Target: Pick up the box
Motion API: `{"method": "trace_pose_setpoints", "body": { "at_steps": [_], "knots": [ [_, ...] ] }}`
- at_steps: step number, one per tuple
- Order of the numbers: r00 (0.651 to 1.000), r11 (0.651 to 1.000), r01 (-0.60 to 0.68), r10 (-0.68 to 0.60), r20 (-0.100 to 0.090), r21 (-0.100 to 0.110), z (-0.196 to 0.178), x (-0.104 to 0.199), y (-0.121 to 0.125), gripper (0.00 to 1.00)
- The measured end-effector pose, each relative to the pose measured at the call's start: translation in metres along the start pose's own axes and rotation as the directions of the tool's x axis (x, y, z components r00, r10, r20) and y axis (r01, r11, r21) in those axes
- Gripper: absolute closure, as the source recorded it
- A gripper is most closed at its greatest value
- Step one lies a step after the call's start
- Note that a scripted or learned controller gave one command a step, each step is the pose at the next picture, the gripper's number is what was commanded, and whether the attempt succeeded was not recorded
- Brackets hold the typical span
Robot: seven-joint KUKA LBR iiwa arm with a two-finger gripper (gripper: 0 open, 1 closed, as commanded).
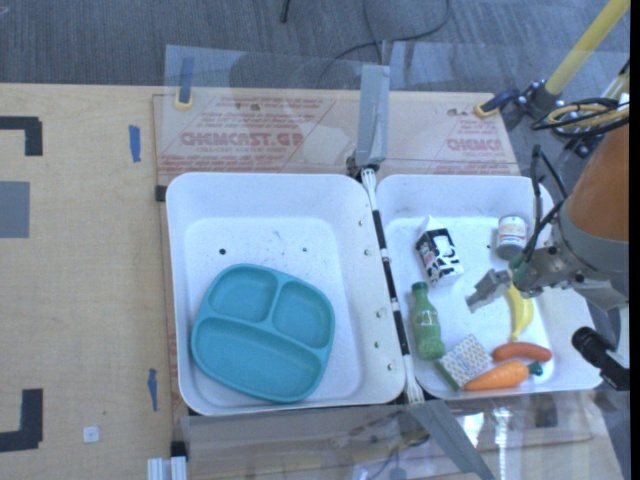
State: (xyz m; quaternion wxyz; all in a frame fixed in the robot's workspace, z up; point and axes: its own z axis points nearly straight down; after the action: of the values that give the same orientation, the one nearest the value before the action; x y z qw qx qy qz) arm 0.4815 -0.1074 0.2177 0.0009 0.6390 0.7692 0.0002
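Note:
A small black-and-white box (438, 255) lies tilted in the upper left part of the right bin (400, 200). A second, flat box with a green-and-white checked face (463, 359) rests near that bin's front edge. My gripper (490, 290) hangs over the middle of the right bin, right of the black-and-white box and above the checked one, touching neither. Nothing is visible in its grasp. The grey arm with its orange band (610, 193) reaches in from the right.
In the right bin, a green bottle (427, 320) lies by the left wall. A small can (511, 234), a banana (520, 311), a red sausage-like piece (521, 351) and a carrot (497, 375) crowd its right side. The left bin (190, 203) holds a teal divided plate (262, 331).

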Motion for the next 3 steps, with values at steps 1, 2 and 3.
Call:
{"method": "trace_pose_setpoints", "body": {
  "at_steps": [1, 2, 3],
  "knots": [
    [0.989, 0.989, -0.146, 0.146, -0.001, 0.003, 0.09, 0.014, 0.0, 0.0],
    [1.0, 1.0, -0.001, 0.001, -0.004, -0.005, 0.129, -0.025, -0.004, 0.0],
    [1.0, 1.0, -0.008, 0.008, 0.002, -0.013, 0.118, -0.029, -0.004, 1.0]
  ]
}}
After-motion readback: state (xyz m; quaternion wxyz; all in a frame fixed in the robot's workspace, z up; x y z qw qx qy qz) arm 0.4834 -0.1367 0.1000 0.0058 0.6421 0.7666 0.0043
